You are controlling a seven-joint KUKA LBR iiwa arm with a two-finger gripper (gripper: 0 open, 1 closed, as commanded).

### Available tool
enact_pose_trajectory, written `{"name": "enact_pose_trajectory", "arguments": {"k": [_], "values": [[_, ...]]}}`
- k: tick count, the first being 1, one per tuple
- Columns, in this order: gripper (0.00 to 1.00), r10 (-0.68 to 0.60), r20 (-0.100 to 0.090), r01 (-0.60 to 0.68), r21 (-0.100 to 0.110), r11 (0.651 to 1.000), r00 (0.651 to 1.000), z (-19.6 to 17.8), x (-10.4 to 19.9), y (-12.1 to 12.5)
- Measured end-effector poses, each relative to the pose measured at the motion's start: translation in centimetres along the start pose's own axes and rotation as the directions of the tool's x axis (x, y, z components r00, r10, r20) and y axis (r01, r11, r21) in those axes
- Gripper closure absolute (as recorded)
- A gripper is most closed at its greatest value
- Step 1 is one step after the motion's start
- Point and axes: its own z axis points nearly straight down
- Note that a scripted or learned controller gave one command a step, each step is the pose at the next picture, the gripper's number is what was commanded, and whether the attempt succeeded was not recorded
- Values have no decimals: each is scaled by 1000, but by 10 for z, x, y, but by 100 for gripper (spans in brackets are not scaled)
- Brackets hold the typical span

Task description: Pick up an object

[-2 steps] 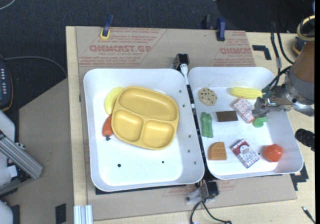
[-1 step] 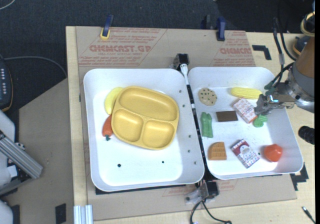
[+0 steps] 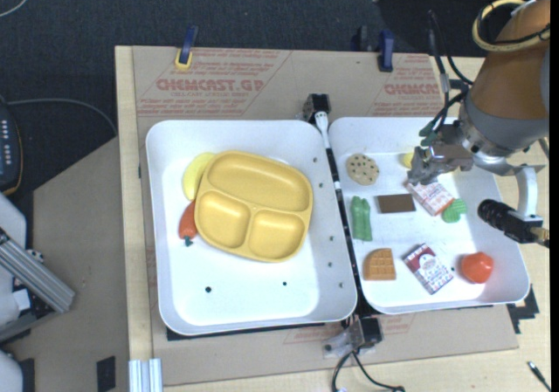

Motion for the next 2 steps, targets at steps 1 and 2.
{"name": "enact_pose_trajectory", "arguments": {"k": [1,2], "values": [[100,-1,-1,1,0,1000,1000,1,56,29],[100,4,1,-4,0,1000,1000,2,65,46]]}}
